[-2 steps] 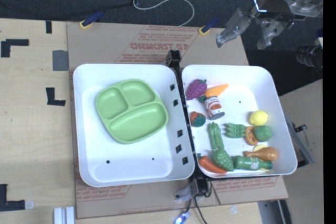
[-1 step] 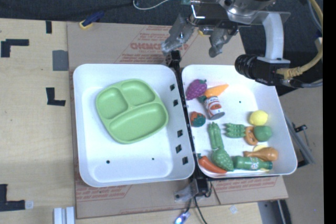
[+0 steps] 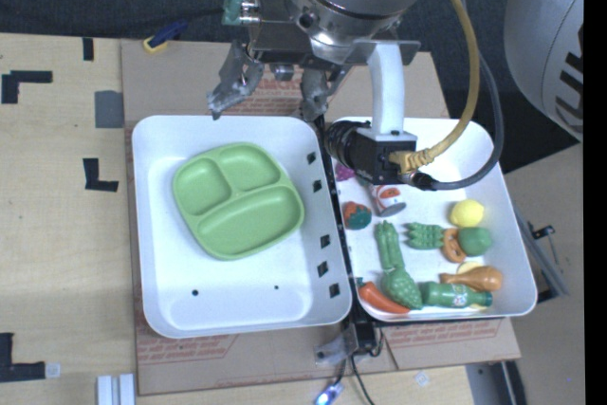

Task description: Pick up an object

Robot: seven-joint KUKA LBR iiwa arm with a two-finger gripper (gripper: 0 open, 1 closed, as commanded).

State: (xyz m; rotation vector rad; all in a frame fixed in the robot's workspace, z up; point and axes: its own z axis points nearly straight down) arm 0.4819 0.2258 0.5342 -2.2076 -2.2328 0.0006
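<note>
My gripper (image 3: pixel 269 100) hangs high over the far rim of the left bin (image 3: pixel 156 232). Its two grey fingers (image 3: pixel 229 88) are spread wide apart, open, with nothing between them. A green divided plate (image 3: pixel 239 199) lies in the left bin, below and in front of the gripper. The right bin (image 3: pixel 512 232) holds several toy foods: a yellow ball (image 3: pixel 467 212), a green ball (image 3: pixel 477 240), a green corn cob (image 3: pixel 389 247), a carrot (image 3: pixel 378 298), a green bottle (image 3: pixel 457 297), a drumstick (image 3: pixel 479 278) and a small red-teal piece (image 3: pixel 358 216).
A black device (image 3: pixel 372 153) on a white post, with a yellow cable (image 3: pixel 465 123), juts over the right bin's far left corner. A small purple item (image 3: pixel 343 174) lies under it. Black clips (image 3: pixel 328 232) line the wall between the bins.
</note>
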